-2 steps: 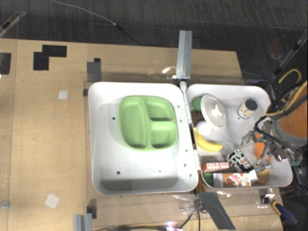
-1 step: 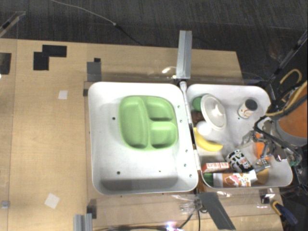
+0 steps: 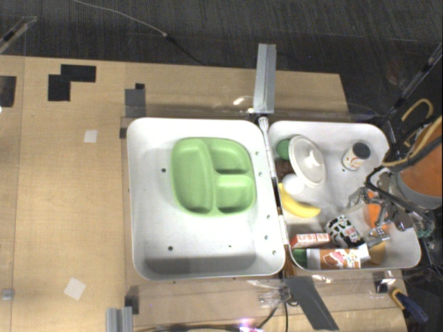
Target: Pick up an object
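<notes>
Right bin [image 3: 332, 131] crowded: banana [image 3: 299, 207], white cup [image 3: 307, 159], black-and-white patterned ball [image 3: 340, 229], sauce bottle [image 3: 338, 258] lying flat, small red box [image 3: 310, 238]. Left bin [image 3: 145, 206] carries green divided tray [image 3: 211, 176]. Claw [image 3: 374, 216] low over right bin's right side, near ball; finger state cannot be told. Nothing visibly held. Ball likely light, round, may roll; take across middle. Banana soft, bruises easily.
</notes>
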`<control>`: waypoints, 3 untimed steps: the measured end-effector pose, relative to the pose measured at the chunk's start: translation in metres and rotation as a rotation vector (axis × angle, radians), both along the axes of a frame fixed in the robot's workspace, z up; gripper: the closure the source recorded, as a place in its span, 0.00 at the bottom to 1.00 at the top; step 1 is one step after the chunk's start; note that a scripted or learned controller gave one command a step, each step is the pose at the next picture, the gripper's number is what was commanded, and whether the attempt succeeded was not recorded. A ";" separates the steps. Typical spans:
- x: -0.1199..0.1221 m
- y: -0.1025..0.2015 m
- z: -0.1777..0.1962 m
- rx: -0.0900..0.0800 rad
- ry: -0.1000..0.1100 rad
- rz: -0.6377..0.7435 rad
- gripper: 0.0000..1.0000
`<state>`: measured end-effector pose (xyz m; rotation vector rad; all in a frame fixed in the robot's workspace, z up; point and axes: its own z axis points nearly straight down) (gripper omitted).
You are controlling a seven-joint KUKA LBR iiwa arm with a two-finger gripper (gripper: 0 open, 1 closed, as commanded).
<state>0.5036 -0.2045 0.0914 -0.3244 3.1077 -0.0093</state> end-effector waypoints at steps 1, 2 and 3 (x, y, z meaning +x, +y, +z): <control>0.007 -0.001 0.000 -0.002 0.002 0.034 0.00; 0.011 0.005 0.000 -0.003 -0.001 0.010 0.00; 0.000 -0.001 0.000 -0.001 -0.006 0.037 0.00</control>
